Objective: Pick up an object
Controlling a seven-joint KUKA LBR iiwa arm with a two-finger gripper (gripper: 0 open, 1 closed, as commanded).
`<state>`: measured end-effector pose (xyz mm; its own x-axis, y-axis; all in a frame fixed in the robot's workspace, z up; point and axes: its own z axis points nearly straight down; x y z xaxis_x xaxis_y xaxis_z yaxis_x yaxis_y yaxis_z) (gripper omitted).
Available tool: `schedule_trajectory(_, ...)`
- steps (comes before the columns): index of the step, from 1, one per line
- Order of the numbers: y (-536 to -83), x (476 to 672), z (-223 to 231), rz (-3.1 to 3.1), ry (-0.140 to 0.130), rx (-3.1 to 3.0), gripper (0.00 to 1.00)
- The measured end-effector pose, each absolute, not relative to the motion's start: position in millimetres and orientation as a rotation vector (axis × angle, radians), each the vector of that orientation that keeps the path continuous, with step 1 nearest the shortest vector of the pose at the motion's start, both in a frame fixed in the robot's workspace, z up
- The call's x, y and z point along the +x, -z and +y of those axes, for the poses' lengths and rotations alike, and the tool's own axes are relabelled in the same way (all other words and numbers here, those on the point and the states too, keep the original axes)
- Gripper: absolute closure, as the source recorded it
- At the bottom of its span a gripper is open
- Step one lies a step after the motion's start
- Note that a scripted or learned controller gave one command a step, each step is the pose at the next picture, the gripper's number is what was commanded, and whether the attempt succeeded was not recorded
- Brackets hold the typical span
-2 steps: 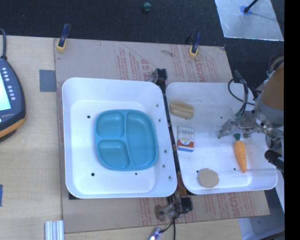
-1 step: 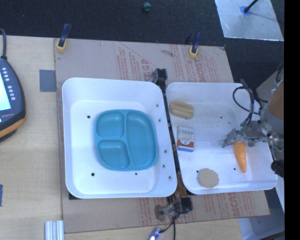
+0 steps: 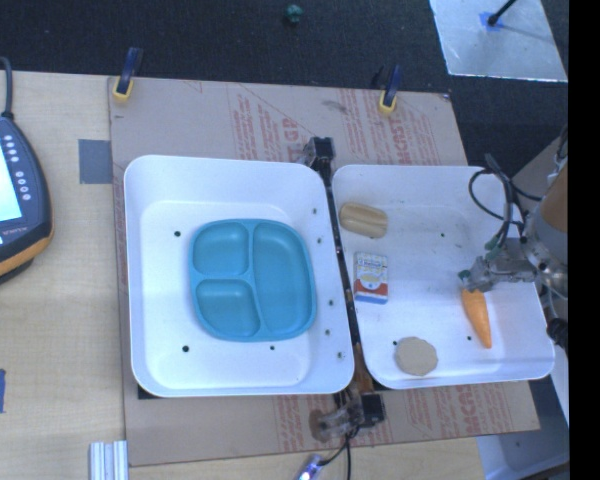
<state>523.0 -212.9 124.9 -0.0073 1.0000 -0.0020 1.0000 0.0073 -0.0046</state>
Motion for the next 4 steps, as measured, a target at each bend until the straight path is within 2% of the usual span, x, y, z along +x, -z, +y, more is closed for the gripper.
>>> schedule_trajectory(1, -125, 522.9, -213, -2.229, -0.008, -2.211, 0.0)
schedule_trajectory(2, -91, 524.3, -172, -2.228, -0.004, -2.212, 0.0)
schedule_trajectory(3, -102, 524.6, -174, -2.232, -0.006, -2.209, 1.0)
schedule_trajectory(4, -102, 524.6, -174, -2.233, -0.008, -2.208, 0.0)
